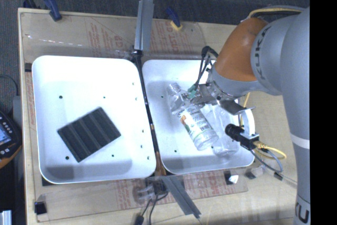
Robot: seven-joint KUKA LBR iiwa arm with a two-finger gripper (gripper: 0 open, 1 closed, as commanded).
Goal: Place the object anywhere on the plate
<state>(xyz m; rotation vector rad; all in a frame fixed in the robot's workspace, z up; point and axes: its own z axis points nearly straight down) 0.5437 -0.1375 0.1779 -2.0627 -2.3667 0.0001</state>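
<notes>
Reaching into the right bin, gripper at bottle, grip state cannot be told; pickup step pending, next a carry to the dark plate in the left bin.

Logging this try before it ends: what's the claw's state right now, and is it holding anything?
Claw: low in the right bin at the clear bottle; grip cannot be told.
</notes>
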